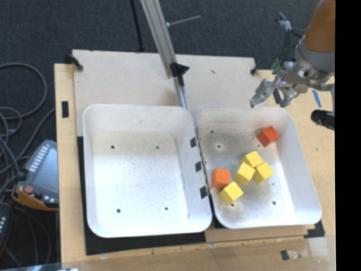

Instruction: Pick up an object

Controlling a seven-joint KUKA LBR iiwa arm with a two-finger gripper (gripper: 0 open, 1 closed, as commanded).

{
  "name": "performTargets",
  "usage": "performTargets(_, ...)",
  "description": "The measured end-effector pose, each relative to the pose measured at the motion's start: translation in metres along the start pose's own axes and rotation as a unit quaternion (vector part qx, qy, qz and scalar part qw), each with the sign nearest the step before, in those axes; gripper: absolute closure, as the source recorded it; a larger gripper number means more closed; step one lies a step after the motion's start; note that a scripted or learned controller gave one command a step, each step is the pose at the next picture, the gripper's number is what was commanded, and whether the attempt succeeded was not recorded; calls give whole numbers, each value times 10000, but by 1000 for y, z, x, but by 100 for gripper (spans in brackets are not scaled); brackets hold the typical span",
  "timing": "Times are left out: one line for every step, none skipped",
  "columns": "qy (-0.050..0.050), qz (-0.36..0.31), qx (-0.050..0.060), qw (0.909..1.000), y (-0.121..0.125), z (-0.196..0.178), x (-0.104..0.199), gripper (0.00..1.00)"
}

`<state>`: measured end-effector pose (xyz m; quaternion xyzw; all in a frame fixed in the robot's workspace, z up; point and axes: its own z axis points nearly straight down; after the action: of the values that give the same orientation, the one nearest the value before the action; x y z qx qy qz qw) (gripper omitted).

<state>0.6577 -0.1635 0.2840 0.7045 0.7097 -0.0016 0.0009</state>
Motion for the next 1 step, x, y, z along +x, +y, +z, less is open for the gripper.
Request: performTargets(12, 8, 15, 10000, 17, 164, 11, 0)
